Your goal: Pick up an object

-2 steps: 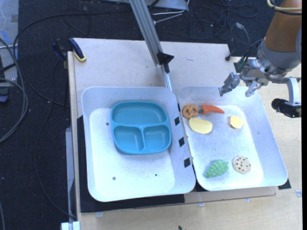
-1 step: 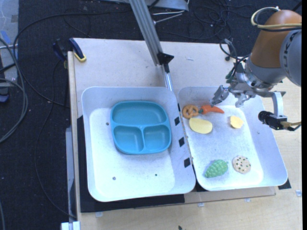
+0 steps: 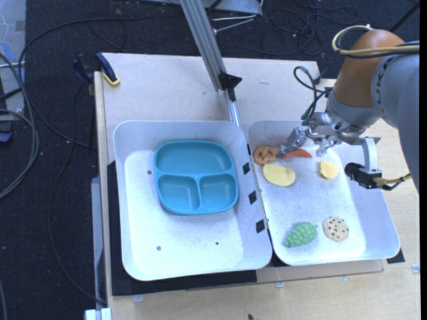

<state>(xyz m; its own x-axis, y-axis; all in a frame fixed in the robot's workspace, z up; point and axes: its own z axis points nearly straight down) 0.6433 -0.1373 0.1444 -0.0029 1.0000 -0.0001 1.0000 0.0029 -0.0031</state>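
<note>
Arm reaching from right, end effector low over right bin; opening indiscernible.

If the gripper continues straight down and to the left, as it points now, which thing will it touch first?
Most likely the orange carrot-like piece just below the gripper, with the pretzel next beyond it. Depth is unclear from this slanted view.

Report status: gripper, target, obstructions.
Gripper low in right bin, at orange carrot piece; grasp unconfirmed. Pretzel and yellow chip crowd close beside it.
</note>
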